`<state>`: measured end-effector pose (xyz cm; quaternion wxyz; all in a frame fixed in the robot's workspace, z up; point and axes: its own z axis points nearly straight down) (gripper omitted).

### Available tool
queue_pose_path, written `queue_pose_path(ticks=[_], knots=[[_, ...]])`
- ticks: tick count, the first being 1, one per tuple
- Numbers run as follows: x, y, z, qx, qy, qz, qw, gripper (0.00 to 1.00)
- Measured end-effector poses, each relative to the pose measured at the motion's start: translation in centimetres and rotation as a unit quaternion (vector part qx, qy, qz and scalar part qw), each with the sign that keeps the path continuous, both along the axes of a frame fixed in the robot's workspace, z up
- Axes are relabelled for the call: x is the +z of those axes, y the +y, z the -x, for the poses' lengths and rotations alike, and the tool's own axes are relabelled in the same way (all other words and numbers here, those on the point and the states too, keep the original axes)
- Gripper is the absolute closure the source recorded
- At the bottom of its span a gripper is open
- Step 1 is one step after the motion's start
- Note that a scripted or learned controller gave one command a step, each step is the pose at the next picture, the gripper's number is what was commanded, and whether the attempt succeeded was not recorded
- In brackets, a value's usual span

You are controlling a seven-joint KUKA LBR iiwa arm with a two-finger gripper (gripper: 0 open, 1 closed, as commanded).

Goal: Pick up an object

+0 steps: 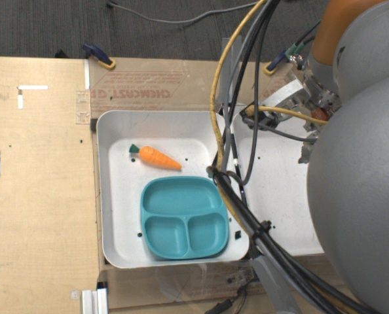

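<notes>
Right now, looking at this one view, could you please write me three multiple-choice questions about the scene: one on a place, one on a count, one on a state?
1. Where does the toy carrot lie?
A. in the left bin
B. on the cardboard
C. inside the tray

2. How many compartments has the teal tray?
A. two
B. three
C. four

3. How does the carrot lie?
A. upright
B. flat
C. lifted

Answers: 1 A, it rests on that bin's white floor, just beyond the tray. 2 B, one long and two small. 3 B, it lies on its side.
</notes>
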<state>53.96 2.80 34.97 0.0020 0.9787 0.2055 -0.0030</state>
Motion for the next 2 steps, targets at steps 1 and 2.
queue_pose_path(ticks=[1,2], knots=[[-12.1,10.9,0.2,-0.006,0.0,-0.0006,1.0,0.0],[-24.7,8.3,-7.2,-0.046,-0.002,-0.0008,0.9989,0.0]])
